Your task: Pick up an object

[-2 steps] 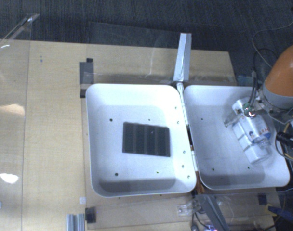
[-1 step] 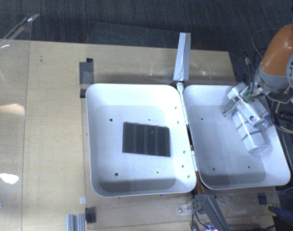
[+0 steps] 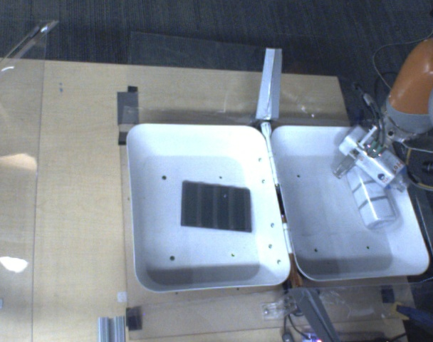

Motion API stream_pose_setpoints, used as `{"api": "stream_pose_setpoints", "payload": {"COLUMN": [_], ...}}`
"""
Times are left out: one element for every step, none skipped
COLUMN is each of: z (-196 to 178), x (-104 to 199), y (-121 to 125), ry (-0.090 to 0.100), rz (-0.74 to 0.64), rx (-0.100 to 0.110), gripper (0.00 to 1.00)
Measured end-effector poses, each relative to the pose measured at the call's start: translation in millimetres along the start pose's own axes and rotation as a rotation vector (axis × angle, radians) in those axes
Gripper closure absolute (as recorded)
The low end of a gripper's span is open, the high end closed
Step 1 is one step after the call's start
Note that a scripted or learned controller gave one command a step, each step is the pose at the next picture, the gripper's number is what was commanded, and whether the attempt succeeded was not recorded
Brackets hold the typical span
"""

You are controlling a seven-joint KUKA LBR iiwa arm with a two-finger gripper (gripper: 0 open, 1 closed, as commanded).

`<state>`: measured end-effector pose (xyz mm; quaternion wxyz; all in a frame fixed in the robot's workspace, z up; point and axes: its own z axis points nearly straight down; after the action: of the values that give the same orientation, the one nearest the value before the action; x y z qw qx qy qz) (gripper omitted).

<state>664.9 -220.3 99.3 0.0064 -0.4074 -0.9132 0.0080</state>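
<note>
The arm's gripper (image 3: 342,164) hangs over the upper right of the right bin (image 3: 309,258), its body cut off at the frame's right edge; whether the fingers are parted cannot be told. A dark ribbed rectangular pad (image 3: 216,206) lies flat mid-floor in the left bin (image 3: 142,191), long axis running left to right, white floor open on every side. A pale, hard-to-identify cylinder (image 3: 374,206) lies below the gripper.
</note>
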Motion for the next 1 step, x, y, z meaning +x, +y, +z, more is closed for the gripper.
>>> {"api": "stream_pose_setpoints", "payload": {"z": [-1.0], "x": [15.4], "y": [-7.9], "ry": [-0.037], "rz": [-0.192], "rx": [-0.026], "gripper": [0.00]}}
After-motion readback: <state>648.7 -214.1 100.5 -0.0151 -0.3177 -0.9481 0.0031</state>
